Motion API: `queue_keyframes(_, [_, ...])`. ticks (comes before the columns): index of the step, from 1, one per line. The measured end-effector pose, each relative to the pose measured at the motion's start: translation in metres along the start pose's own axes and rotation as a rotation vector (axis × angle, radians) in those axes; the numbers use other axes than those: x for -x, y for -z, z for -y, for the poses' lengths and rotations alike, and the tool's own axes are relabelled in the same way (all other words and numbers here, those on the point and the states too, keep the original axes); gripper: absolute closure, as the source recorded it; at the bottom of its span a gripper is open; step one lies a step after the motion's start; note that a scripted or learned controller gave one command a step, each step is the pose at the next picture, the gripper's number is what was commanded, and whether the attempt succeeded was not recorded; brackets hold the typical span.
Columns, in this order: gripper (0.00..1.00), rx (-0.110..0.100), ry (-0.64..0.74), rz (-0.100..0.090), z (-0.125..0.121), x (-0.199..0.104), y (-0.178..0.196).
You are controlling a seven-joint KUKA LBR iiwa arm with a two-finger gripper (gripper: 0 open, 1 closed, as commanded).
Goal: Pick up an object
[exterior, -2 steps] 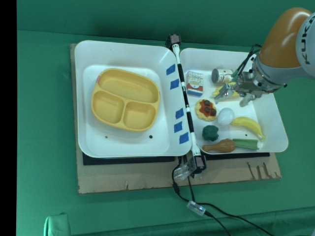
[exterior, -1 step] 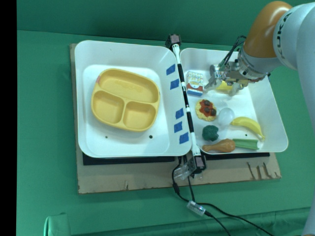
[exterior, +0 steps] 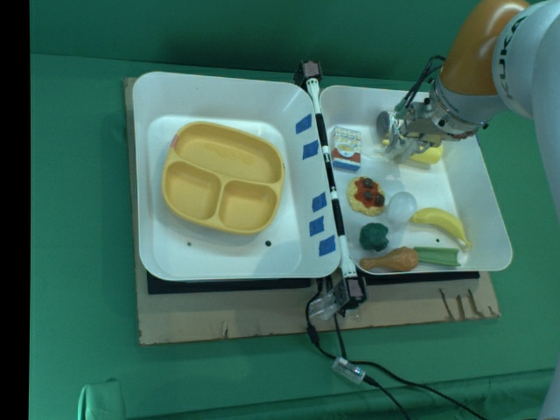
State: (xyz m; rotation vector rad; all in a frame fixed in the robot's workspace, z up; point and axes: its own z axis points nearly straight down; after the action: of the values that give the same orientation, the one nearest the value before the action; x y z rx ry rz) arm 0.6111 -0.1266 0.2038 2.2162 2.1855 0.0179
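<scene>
My gripper [exterior: 402,147] hangs low over the back of the right bin [exterior: 490,234], pointing down at its floor. A yellow object [exterior: 430,155] lies right beside it on the right, partly hidden by the wrist. I cannot tell whether the two touch. To the gripper's left stands a small red and white carton [exterior: 347,147]. Nearer the front lie a little pizza [exterior: 366,195], a white ball [exterior: 402,206], a banana [exterior: 442,224], a broccoli floret [exterior: 374,236], a chicken drumstick [exterior: 391,259] and a green stalk [exterior: 440,255].
The left bin [exterior: 153,234] bears a yellow compartment plate [exterior: 223,176]. A black and white bar with blue tape marks [exterior: 328,160] runs along the seam between the bins. Cables [exterior: 350,370] trail off the bench's front edge.
</scene>
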Motion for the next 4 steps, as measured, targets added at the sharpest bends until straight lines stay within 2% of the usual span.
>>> queue_keyframes(1, [0.0,0.001,0.0,-0.001,0.0,-0.001,0.0])
queue_keyframes(2, [0.0,-0.003,0.006,-0.003,0.068,-0.011,-0.013])
queue_keyframes(3, [0.0,-0.01,0.007,-0.004,0.002,0.041,-0.017])
queue_keyframes(4, [1.0,0.006,0.001,0.002,-0.001,0.044,0.0])
